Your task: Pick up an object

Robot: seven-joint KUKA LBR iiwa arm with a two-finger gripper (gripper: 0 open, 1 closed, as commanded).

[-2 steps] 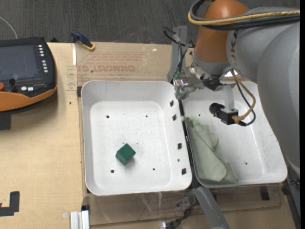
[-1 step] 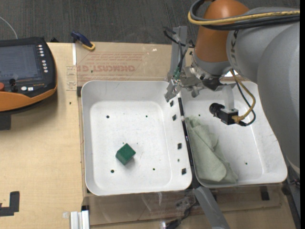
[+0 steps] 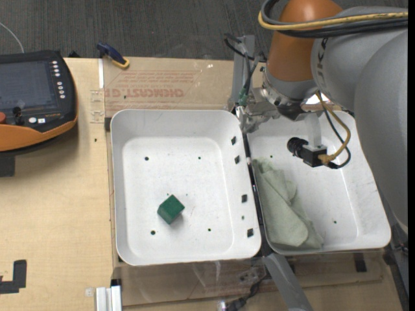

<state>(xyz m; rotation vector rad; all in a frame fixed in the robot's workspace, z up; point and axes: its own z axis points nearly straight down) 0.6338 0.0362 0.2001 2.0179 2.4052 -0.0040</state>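
Green cube (image 3: pixel 171 209) lies in the left bin (image 3: pixel 130 135), toward its near side. A pale cloth (image 3: pixel 280 203) rests in the right bin (image 3: pixel 363 193). The tool (image 3: pixel 249 112) hangs over the bins' far dividing rims; its opening cannot be told.

The two shallow white plastic bins (image 3: pixel 130 193) are looking smooth and faintly glossy. A small green cube (image 3: pixel 171 209) is showing matt faces. A pale green cloth (image 3: pixel 283 206) is lying soft and creased. The light wooden bench (image 3: pixel 52 219) is appearing matt; the arm's orange band (image 3: pixel 299 34) is gleaming.
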